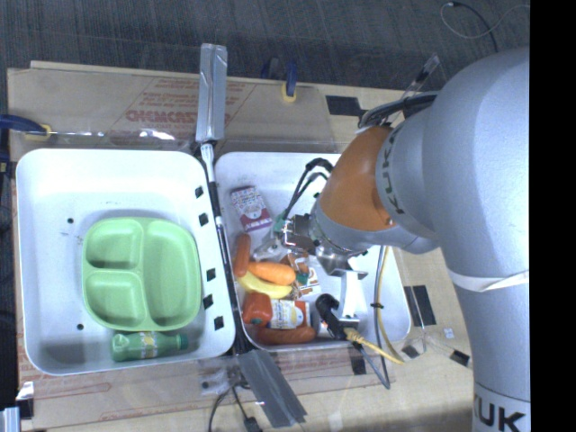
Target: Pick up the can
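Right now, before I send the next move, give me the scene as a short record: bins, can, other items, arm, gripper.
left bin: green divided plate; green bottle lying near the front edge
right bin: crowded pile of food items
can: lying at the back left of the right bin, apart from the pile
other items: carrot, banana, sausage
arm: reaching in from the right over the right bin
gripper: low over the pile, just right of the can; finger state hidden

A divided plate [142, 272] and a bottle [148, 342] lie in the left bin [36, 178]; the can [249, 207] lies in the right bin [261, 162].
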Tool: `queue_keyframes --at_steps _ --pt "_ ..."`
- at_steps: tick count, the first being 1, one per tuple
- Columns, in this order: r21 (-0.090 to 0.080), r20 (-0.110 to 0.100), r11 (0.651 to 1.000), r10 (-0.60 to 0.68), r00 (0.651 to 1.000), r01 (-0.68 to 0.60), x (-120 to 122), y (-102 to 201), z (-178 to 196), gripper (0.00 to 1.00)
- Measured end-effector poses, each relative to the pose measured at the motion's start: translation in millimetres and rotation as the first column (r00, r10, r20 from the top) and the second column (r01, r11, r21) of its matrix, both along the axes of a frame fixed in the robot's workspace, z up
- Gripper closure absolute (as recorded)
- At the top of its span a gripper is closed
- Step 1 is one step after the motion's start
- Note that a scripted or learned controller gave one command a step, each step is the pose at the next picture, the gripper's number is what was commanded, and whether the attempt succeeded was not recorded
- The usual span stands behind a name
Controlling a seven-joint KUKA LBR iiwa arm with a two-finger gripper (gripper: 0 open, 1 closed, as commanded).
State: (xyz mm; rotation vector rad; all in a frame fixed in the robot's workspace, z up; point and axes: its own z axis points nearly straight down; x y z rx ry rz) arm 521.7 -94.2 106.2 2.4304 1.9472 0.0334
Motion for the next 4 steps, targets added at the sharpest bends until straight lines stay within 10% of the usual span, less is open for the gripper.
queue_keyframes --at_steps 1,2,3,4 --pt "-0.005 0.009 1.000 0.003 1.000 -0.003 3 -2 14 1.00" --pt "0.008 -0.035 0.980 0.201 0.979 -0.200 -31 4 128 1.00" --pt "0.007 -0.033 0.913 0.408 0.912 -0.408 -39 -46 203 1.00" --pt "0.007 -0.033 0.913 0.408 0.912 -0.408 -39 -46 203 0.00"
